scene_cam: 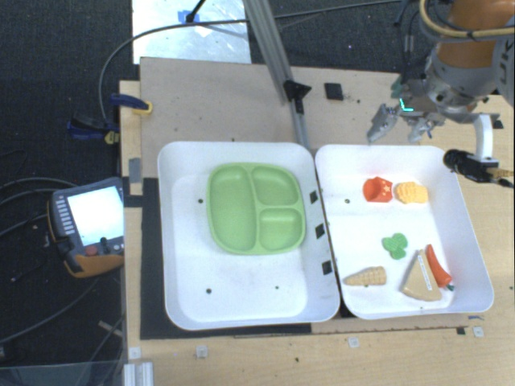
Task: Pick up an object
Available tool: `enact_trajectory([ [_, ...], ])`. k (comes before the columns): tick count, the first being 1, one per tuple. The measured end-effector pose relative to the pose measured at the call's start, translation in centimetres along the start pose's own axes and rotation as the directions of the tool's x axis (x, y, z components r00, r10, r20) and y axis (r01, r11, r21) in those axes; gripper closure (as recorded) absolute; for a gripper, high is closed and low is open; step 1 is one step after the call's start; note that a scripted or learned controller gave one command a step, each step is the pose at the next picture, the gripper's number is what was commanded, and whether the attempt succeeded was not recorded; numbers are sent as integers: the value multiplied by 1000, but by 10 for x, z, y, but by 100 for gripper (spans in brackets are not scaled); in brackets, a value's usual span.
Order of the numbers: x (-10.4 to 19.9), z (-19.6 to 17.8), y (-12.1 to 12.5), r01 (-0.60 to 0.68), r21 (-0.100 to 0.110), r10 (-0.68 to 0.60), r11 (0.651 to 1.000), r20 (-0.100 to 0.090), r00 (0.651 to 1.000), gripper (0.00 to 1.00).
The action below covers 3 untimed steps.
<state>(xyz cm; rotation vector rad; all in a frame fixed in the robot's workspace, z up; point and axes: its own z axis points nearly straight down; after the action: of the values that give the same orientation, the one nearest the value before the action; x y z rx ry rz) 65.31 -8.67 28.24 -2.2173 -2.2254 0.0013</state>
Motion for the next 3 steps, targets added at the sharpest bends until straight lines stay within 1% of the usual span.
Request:
enact_trajectory([
  [1,0,-1,1,0,-3,0,1000,0,1000,0],
  [3,-3,120,3,-3,-1,3,1000,0,1000,0],
])
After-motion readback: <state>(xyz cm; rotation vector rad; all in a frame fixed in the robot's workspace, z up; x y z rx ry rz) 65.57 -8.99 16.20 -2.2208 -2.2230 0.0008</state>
